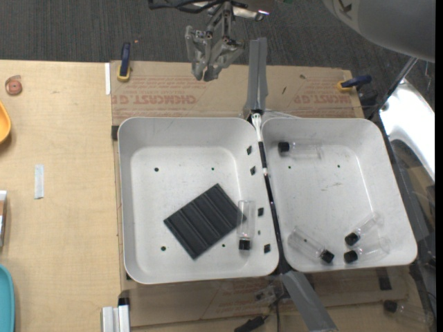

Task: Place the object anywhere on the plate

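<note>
A dark ribbed rectangular plate (204,220) lies at a slant on the floor of the left bin (138,151). A clear vial with a black cap (243,225) lies against the plate's right corner, cap toward the front; whether it rests on the plate I cannot tell. Several more clear, black-capped vials lie in the right bin (374,158): one near the back left (299,149) and three near the front (349,244). My gripper (208,71) hangs high beyond the back edge of the left bin, far from the plate and vials, with nothing visibly in it.
The bins sit on cardboard (173,95) clamped at the back corners (124,62) (350,84). A grey upright bar (257,75) stands behind the seam between the bins. The wooden bench (55,185) on the left bears small items at its edge.
</note>
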### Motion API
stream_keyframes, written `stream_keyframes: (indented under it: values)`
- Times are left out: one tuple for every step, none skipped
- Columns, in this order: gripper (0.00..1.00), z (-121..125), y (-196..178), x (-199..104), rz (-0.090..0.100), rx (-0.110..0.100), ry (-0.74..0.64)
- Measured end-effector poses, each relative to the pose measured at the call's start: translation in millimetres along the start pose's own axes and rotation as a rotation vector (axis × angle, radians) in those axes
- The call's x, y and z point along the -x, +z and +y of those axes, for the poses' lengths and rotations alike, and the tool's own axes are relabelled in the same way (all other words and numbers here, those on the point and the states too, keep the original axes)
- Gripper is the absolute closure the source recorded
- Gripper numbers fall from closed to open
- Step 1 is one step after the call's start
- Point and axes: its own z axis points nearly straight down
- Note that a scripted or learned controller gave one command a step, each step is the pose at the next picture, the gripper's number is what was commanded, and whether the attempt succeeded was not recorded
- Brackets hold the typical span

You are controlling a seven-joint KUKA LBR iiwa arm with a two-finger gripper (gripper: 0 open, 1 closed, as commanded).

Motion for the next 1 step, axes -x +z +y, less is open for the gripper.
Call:
stream_keyframes:
  values:
    - [1.0, 0.5, -0.2, -0.4, 0.0, 0.0, -0.162]
